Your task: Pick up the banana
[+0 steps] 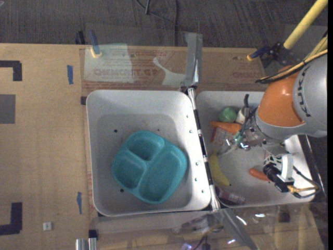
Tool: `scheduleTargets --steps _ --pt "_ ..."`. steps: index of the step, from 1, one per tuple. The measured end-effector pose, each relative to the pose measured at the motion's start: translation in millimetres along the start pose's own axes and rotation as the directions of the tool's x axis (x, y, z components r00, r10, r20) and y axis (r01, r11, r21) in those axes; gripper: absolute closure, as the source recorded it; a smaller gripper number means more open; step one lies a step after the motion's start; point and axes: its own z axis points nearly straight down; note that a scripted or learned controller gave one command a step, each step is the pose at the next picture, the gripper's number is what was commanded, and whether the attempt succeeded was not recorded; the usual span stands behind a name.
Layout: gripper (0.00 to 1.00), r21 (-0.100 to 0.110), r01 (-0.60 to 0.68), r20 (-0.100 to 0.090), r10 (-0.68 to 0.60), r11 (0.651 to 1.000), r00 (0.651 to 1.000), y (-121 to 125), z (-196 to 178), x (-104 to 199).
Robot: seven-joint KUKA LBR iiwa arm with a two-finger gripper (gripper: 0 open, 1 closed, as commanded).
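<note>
Over the right-hand bin (237,99) we see the arm (291,105) reaching in from the right, its orange band sitting above the wrist. Its gripper (240,142) hangs low over the clutter in the bin's middle, and whether it is spread or pressed together we cannot tell from this slant; nothing we can make out sits within it.

We find the banana (218,172) lying on the floor of that same bin, along its left wall, a yellow curve running from near the middle down toward the near edge. It lies just below and to the left of the gripper, apart from it.

Beside it we count other things: a green round item (227,113) toward the far side, an orange carrot-like piece (225,125) just beneath that, and another orange piece (257,173) on the right. What may be a dark wrapper (231,196) rests near the front wall, though it is too blurred for us to name it.

We see a teal divided plate (150,165) with three compartments lying flat in the left bin (104,108), well apart from the arm. Both bins stand side by side on the cardboard-covered bench (41,139).
</note>
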Motion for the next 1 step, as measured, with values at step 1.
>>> scheduleTargets --steps 1 --pt "1.00 -0.005 -0.005 0.004 0.005 1.000 1.000 0.9 -11.2 -3.1"
